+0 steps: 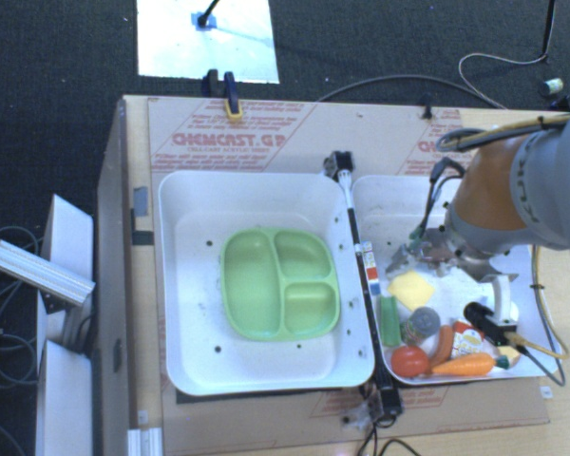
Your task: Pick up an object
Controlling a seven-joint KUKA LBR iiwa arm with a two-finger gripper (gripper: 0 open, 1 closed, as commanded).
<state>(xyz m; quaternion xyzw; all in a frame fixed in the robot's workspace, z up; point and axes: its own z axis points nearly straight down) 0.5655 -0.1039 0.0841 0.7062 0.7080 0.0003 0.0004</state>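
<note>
The claw (426,253) hovers just above the yellow object (413,290) (right bin); its state cannot be told.

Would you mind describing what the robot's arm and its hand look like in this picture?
The arm is a thick, rounded grey cylinder entering from the right, with a broad orange band above the wrist. Dark cables loop beside the orange section. Below it sits a grey metallic wrist leading to the hand, a small metal assembly whose finer detail is too small to make out.

Green divided plate (279,283) in left bin (185,255).
</note>
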